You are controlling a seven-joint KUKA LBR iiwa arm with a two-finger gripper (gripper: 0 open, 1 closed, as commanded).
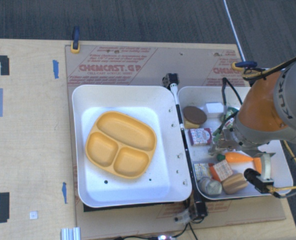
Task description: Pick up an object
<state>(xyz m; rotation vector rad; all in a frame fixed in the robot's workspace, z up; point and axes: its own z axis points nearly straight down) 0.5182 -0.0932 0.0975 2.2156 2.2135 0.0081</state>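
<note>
Yellow divided plate point(120, 144) sits alone in the left bin point(82, 134). Rightward, the right bin point(284, 176) holds the clutter: a brown disc point(194, 115), a maroon packet point(201, 136), an orange carrot-like piece point(240, 158), a tan block point(234, 183). Nothing looks lifted yet, so the pick remains undone. The gripper point(223, 145) hangs low among these, seemingly just beside the packet; its wrist hides it, so I cannot tell its state.

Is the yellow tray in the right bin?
No, the yellow tray lies in the left bin, apart from the clutter.
</note>
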